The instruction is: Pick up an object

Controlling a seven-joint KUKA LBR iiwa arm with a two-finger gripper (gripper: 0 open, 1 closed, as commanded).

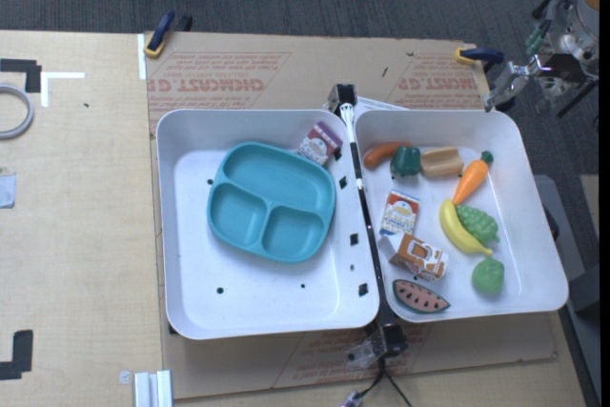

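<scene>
The jaws (505, 83) hung at the far right of the scene, beyond the far right corner of the right bin (534, 205) and well above the surface. Whether they were apart or together could not be told; the metal parts there were too small and cluttered to read. Nothing was seen between them.

By that reading the task had hardly begun: no object had been lifted, and everything that could be picked lay in the bins. Along the far wall of the right bin sat a small orange sausage (381, 153), a dark green pepper (407, 161) touching it, a tan bread piece (442, 162) and a carrot (472, 178). In the middle stood a small carton (399, 213), with a yellow banana (457, 229) and a green leafy piece (479, 224) beside each other to its right. Nearer lay an orange packet (420, 256), a green apple (488, 276) and a watermelon slice (420, 297).

The left bin (181, 234) held a teal divided tray (273, 202) and, just past its far right corner, a small wrapped packet (320, 143).

What was left, it seemed, was the whole job: coming down over one item, closing on it and raising it.
</scene>
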